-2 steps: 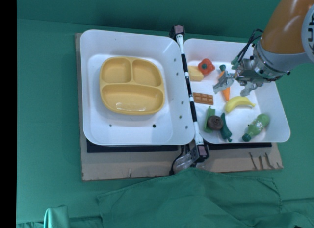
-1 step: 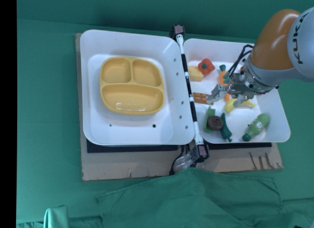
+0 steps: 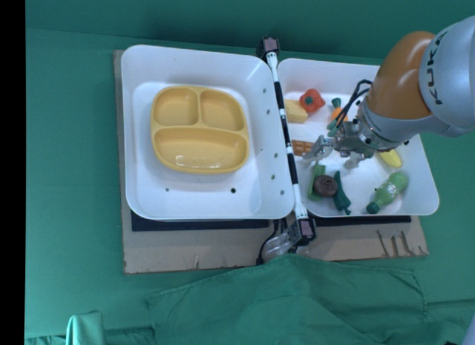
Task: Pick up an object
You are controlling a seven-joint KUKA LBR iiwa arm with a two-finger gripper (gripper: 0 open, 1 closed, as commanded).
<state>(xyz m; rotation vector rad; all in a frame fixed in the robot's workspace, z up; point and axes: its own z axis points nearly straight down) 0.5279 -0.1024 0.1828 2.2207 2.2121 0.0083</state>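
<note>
Hanging over the right shallow white bin (image 3: 415, 201), the two-finger metal gripper (image 3: 332, 145) sits low among the toys, and from this angle I cannot tell how it is set or whether anything is caught in it. Its grey arm with the orange band (image 3: 401, 76) reaches in from the right and covers the middle of that bin.

Just left of the gripper lies a small orange waffle-like block (image 3: 301, 147), close to the bin's left wall. Farther back are a pale yellow wedge like cheese (image 3: 296, 110) and a red round toy with a green top (image 3: 312, 100), side by side. Nearer, a brown round piece (image 3: 325, 185) rests against some dark green stalk-shaped pieces (image 3: 341, 195). At the near right a green plastic bottle (image 3: 388, 191) lies on its side, and a small yellow piece (image 3: 390, 159) pokes out just beyond it, under the arm.

In the left shallow white bin (image 3: 141, 128) sits a yellow plastic plate with three compartments (image 3: 199, 129), well apart from the gripper. Both bins rest on a brown cardboard sheet (image 3: 193, 251) over green cloth (image 3: 67, 188).
</note>
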